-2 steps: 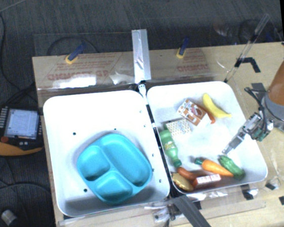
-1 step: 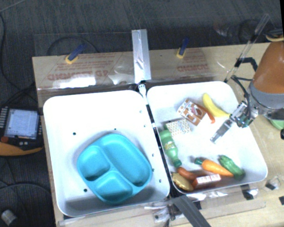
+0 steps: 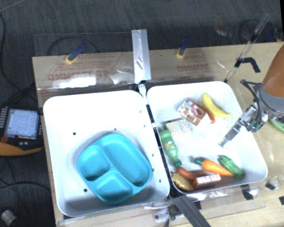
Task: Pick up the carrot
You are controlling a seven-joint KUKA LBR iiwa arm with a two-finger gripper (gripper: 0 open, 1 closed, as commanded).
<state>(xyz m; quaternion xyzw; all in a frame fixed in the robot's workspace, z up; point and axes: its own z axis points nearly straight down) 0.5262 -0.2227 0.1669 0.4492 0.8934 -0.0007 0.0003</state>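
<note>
The gripper [image 3: 229, 136] hangs over the right side of the right bin [image 3: 235, 106], its two thin grey fingers pointing down and to the left toward the bin floor. At this size I cannot tell how far apart the jaws stand. Nothing is seen between them, and the white floor shows beneath the tips.

The carrot [image 3: 212, 166] lies below and to the left of the gripper, near the front of the right bin, apart from the tips. It is orange, with a green top at its left end, and it slants down toward the right. Its right end is just beside a dark green vegetable [image 3: 231, 165]. In front of the carrot sit a red and white packet [image 3: 207, 180], a brown roundish piece [image 3: 181, 183] and a red-orange piece [image 3: 186, 173] by the bin's front left corner.

Farther left, along the wall between the bins, a green bottle [image 3: 169, 146] lies lengthwise. Behind it rests a small pale patterned pack [image 3: 178, 127], then an orange and white box [image 3: 192, 112], and a banana [image 3: 214, 106] toward the back.

The left bin [image 3: 60, 114] holds a blue divided plate [image 3: 114, 165]. The arm's grey wrist and orange band [image 3: 277, 80] show at the right.
</note>
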